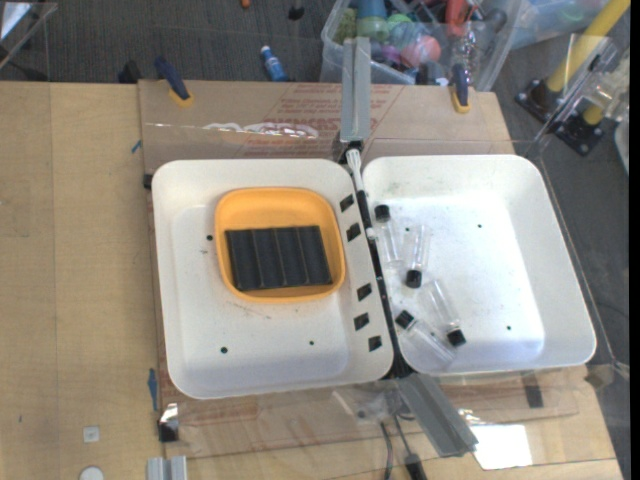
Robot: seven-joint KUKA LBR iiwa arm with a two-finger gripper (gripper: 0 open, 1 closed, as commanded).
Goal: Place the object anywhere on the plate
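Even, bright overhead light washes the two white bins (470,183) nearly to glare, shadows stay soft and faint, and the far clutter beyond the bench (70,268) looks slightly blurred.

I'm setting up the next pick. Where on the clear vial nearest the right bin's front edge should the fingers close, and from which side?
Probably mid-body on the clear vial, coming straight down with fingers across its narrow width. It lies flat and slanted, its black cap toward the front.

Orange plate (232,208) – smooth matt plastic; black ribbed block (278,258) – matt; vials (415,253) – clear, glossy; bins (520,298) – white plastic.
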